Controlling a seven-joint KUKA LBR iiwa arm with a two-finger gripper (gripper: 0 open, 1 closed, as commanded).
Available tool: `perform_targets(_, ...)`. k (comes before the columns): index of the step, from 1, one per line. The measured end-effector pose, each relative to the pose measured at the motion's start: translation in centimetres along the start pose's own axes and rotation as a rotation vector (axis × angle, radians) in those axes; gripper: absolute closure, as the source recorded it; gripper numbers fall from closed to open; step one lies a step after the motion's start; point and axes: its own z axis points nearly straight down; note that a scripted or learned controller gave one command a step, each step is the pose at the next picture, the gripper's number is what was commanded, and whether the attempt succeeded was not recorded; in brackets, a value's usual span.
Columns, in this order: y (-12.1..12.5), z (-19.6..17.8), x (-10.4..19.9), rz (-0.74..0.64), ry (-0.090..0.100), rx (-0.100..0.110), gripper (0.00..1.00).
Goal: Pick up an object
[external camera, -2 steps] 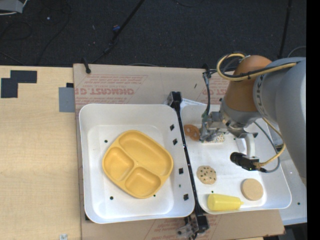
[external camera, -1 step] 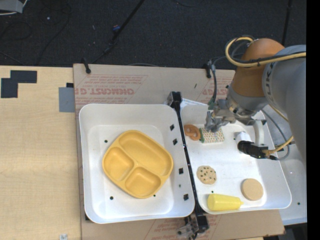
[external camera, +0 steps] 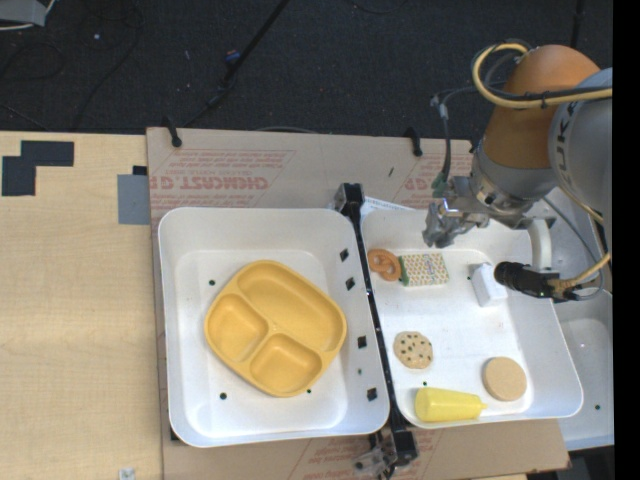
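The gripper hangs over the back of the right bin, just behind the speckled bar; open or closed, the camera cannot tell; the pick looks not yet made, as every object lies flat on a bin floor. The bar sits touching an orange pretzel on its left, so that is a crowded target; the cookie, the tan disc and the yellow wedge lie well apart, with bare floor around them; the wedge, though, hugs the front rim. The pretzel lies near the black divider, so room is tight there. In the left bin the yellow plate sits alone.
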Motion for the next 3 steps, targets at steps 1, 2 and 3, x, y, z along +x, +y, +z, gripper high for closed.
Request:
perform_targets(1, 0.0, -1.3, 5.7, -0.004, 0.002, 0.003, 1.00)
perform_targets(2, -1.5, -1.0, 11.1, -0.004, 0.002, 0.007, 1.00)
perform_targets(3, -1.8, -2.0, 15.5, -0.004, 0.002, 0.005, 1.00)
